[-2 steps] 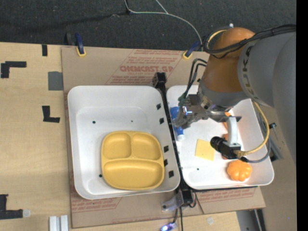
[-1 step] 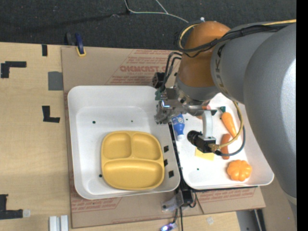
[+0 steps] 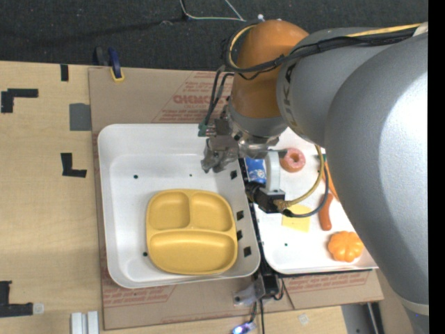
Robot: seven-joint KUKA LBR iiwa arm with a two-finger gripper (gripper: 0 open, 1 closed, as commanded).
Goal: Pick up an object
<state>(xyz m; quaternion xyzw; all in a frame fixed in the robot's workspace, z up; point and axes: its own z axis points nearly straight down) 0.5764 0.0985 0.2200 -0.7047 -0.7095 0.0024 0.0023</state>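
Status: pick not achieved as far as the view shows.

Arm (image 3: 361, 117) reaches in from the right, wrist w/ orange band (image 3: 264, 68) over the seam between the two bins. Pincer (image 3: 217, 155) sits low over the back-right part of the left bin (image 3: 118, 186), near its right wall. Pincer state: cannot tell how wide it stands; dark mechanism, seen from above, too cluttered to read. No object visible in it.

Candidate objects:
- Yellow divided plate (image 3: 191, 232) lies flat in the left bin, front-centre, apart from the pincer, towards the viewer. Looks undisturbed.
- Right bin (image 3: 306, 263), partly under the arm: pink doughnut (image 3: 293, 161) at the back, blue item (image 3: 256, 169) by the left wall just beside the wrist, yellow flat piece (image 3: 297, 223) mid-bin, orange carrot-like stick (image 3: 325, 207) along the right, small orange pumpkin-like item (image 3: 345, 246) at front right. All rest on the bin floor.

Assessment: nothing lifted. Bin floor directly under the pincer appears bare white, so which object is targeted is unclear; nearest are the plate and the blue item across the wall. Judged stage: approach or positioning, pre-grasp. Outstanding: align over an object, close on it, raise clear of the bin.

Worktop (image 3: 42, 207) otherwise carries cardboard sheet (image 3: 153, 96) under the bins.
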